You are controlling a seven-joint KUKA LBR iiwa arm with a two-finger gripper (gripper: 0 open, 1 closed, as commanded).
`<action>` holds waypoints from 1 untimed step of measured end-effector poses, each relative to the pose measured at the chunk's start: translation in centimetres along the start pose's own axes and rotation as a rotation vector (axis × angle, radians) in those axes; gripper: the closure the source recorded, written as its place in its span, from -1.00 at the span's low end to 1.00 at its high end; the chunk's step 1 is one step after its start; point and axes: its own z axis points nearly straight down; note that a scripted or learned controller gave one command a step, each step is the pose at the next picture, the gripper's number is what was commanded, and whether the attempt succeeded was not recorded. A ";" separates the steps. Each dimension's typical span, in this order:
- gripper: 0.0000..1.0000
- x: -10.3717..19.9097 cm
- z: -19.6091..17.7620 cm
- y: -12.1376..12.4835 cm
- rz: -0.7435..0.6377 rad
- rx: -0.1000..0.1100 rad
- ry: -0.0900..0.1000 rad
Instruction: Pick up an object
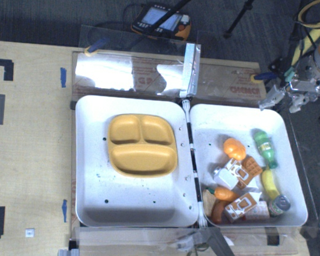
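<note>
Gripper (281,97) sits past the far right corner of the right bin (203,122), outside its rim, well apart from the toys; two metal fingers (268,99) splayed apart with nothing between them.

All pickable things are in the right bin, crowded toward its near right half: orange fruit (235,149) nearest the bin's middle; green bottle (264,146) along the right wall, further back; waffle (251,168) just in front of the orange fruit; white carton (227,176) touching the waffle; yellow banana (269,183) against the right wall below the bottle; small can (280,203) in front of the banana, near the front right corner; carrot (224,194) and brown sausage (218,209) by the front left corner; second printed carton (245,207) between sausage and can. Pieces touch or overlap; the far half of the bin floor is bare.

Left of the right bin: left bin (88,147) holding a yellow divided plate (143,144). Behind both bins a clear upright panel (131,74); beyond it a handheld pendant (158,21) on the floor.
</note>
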 end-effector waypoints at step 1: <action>-1.00 0.1 15.8 -0.6 -0.155 -0.002 -0.001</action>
